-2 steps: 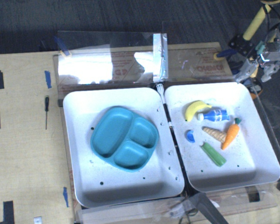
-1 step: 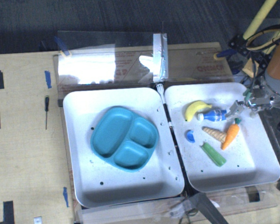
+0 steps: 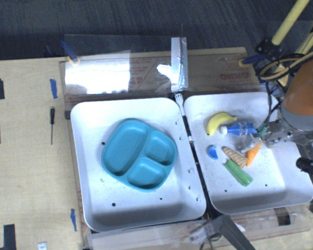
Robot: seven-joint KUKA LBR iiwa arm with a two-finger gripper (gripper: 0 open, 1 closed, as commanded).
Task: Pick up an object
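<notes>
From my station, most of the arm [image 3: 304, 102] was cut off at the right edge; I saw only its orange band and grey wrist leaning over the right bin [image 3: 291, 189]. The end effector [image 3: 266, 133] sat low at the bin's right side, a small dark and metallic tangle, and I could not tell whether it was open or closed, or whether it gripped anything. It lay just beside the carrot's [image 3: 252, 154] upper end, perhaps touching, but the blur there hid the contact. The carrot was a small orange piece, tilted, lying on the bin floor. Left of it lay a tan cone [image 3: 233, 154] and a green stick [image 3: 239, 173] running down to the right, the two touching. A blue-and-clear bottle [image 3: 238, 129] lay on its side between the end effector and a yellow banana [image 3: 219, 122] near the bin's back wall; its far end merged with the end effector and I could not separate them. A small blue lump [image 3: 212, 153] lay near the bin's left wall, too small to identify. In the left bin [image 3: 98, 207] rested a blue divided plate [image 3: 140, 154], turned at a slant. Cables [image 3: 273, 66] cluttered the surface's [image 3: 26, 186] far right corner.
</notes>
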